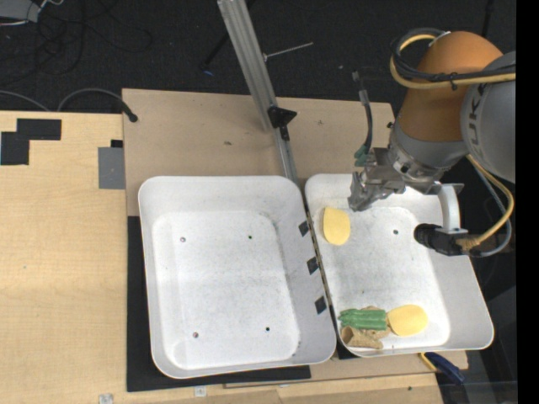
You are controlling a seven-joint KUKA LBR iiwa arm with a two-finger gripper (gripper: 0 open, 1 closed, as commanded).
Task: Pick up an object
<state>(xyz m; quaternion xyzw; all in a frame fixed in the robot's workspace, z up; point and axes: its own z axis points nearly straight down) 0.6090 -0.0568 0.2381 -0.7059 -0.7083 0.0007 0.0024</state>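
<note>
1. Nearest candidate is the yellow oval piece (336, 225), lying flat in the right bin (459, 297), close to that bin's left wall and just below-left of the gripper (364, 194).
2. It's looking like a small, light, smooth-skinned thing, probably a plastic or foam toy. I'm judging it stiff enough to pinch, but slippery and low-lying, so a shallow bite is likely skidding off.
3. Best hold, I'd say: across the short width, coming straight down, fingers straddling the narrow middle.
4. Finger state: I cannot tell. The tips are reading as one dark blur over the white floor, nothing visibly between them.
5. Other options are sitting in the near corner of the same bin: a second yellow piece (408, 319), touching a green piece (364, 317), with a tan scrap (365, 337) under the green one. That cluster is crowding the near rim, so it's a harder grab.
6. Edges: the bin wall and the black clips (312, 264) along the divider are limiting room on the oval's left side. One finger is needing that gap.
7. Open room: mid-floor of the right bin is offering free travel to the right and toward the camera. The left bin (160, 196) is sitting alongside on the worktop (59, 225).
8. The slanted aluminium rail (253, 66) is standing behind the bins, well apart from the oval.
</note>
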